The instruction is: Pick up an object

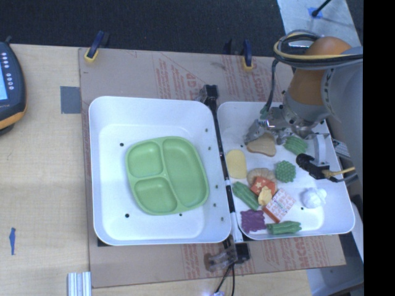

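At your nine o'clock sits the left bin (99,165), holding a pale green divided plate (166,176) with three compartments, its long axis tilted roughly from ten to four o'clock. Move your eye toward three o'clock and you reach the right bin (336,224), crowded with toy food. Nearest its left wall lies a pale yellow oval piece (236,163), long axis running about twelve to six. Below it a green pod (246,196) slants from ten to four, and at the bin's six o'clock edge a purple piece (252,219) sits beside a second green pod (284,228) lying almost nine to three. A tan, bread-like slice (262,145) rests at the bin's twelve o'clock area, flat and lobed, its long axis near nine to three. The gripper (271,128) hangs just above that slice; you cannot tell how wide its fingers stand, and nothing shows between them. Farther right are a round green knobbly piece (285,171) and a white lump (313,197).
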### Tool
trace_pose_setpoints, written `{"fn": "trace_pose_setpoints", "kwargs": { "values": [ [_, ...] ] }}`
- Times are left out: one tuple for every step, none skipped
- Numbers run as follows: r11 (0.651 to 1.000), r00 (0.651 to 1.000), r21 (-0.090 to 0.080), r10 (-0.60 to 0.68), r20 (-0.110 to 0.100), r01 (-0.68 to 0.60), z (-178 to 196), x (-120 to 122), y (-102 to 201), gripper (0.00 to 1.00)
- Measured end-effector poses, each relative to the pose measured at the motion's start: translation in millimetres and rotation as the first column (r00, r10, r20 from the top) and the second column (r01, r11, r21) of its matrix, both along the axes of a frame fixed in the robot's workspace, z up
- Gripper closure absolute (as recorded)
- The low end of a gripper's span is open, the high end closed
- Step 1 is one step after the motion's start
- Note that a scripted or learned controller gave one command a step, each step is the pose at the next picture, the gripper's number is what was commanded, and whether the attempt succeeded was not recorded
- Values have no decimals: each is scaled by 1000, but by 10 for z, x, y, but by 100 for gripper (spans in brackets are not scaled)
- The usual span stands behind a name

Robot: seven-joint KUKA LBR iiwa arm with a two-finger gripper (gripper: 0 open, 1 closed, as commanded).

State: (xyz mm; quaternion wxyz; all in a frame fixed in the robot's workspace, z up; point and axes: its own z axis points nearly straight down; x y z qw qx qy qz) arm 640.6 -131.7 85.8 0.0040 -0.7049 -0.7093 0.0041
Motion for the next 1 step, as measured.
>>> {"fn": "trace_pose_setpoints", "kwargs": {
  "values": [
    [1000,1000,-1,1,11,-1,68,167,-29,0]
  ]
}}
